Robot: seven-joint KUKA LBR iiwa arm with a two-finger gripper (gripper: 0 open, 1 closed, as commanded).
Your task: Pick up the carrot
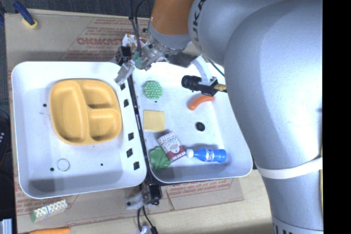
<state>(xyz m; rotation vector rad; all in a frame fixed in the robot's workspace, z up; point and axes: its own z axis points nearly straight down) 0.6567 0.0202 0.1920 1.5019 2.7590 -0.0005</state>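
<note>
"So, where is the hand (130, 62)?"

"Over the far end of the rim where the left bin (27, 118) and the right bin (219, 118) meet. How far open it is, or whether it grips anything, I cannot tell."

"And the carrot (200, 101)?"

"On the right bin's floor, well apart from the hand, off toward the view's right and nearer the camera."

"Anything closer to the hand?"

"A green ball (152, 89) just below it, then a yellow block (154, 120). A blue bottle (211, 155) lies farthest."
</note>
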